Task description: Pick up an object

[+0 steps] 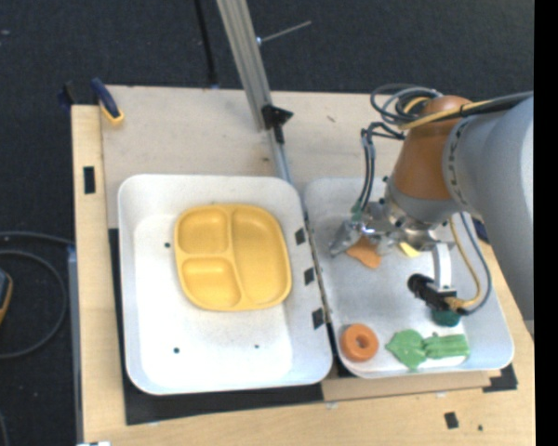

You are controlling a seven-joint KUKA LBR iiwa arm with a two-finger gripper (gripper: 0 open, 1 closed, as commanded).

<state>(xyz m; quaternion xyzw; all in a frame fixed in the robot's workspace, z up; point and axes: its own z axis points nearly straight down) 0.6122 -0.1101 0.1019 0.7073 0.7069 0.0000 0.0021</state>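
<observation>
Bin at view's left [130,277] is taken up by a yellow divided plate [232,255]. In the right-hand bin [381,300], gripper [358,238] is seen low over the far-left part; jaw state can't be told. Orange piece [365,256] is seen just below it, contact unclear. Orange ring [359,342] & green item [428,348] are set along near edge

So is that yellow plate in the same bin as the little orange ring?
No: the yellow plate lies in the left-hand bin, the orange ring in the right-hand bin.
</observation>
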